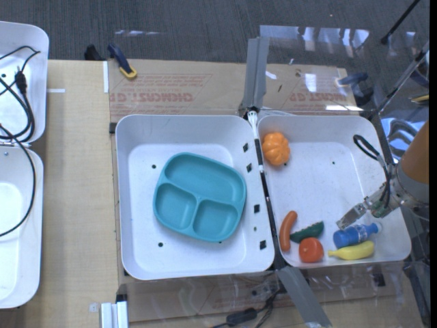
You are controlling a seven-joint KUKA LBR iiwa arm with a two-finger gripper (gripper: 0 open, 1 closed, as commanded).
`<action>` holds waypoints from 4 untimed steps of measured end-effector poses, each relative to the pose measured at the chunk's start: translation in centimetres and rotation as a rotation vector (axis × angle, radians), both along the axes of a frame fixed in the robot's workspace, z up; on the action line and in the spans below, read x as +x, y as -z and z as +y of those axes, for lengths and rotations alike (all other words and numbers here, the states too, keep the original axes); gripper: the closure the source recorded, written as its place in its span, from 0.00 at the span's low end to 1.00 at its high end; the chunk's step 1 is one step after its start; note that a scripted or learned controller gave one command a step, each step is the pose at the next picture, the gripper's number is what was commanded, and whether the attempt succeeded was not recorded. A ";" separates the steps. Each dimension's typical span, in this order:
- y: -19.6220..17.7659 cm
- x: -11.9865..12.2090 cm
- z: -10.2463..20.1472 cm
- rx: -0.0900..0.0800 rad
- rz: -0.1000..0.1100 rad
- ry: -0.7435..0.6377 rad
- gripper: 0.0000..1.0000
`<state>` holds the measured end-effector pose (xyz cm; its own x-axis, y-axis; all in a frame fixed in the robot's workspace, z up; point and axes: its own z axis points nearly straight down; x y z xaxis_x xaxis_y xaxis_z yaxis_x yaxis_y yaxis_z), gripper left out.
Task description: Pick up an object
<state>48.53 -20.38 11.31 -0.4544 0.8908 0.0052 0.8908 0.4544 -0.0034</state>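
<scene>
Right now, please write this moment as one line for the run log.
end effector: right bin, above blue bottle | holding: nothing seen | beside bottle: banana, tomato | left bin: teal plate

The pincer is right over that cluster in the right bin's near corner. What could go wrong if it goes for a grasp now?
The blue bottle touches the banana, so the pincer might nudge both, or catch two. They also lie close to the right bin's near wall, leaving little room.

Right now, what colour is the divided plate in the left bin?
Teal, a blue-green; the divided plate shows clearly in the camera view.
</scene>
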 end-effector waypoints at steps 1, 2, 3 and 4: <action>2.1 -0.8 2.5 0.000 0.001 0.048 0.00; 1.5 -0.8 2.5 0.003 0.004 0.052 1.00; -7.5 -0.6 10.8 -0.003 0.001 0.043 1.00; -7.5 -0.6 10.7 -0.003 0.001 0.043 0.00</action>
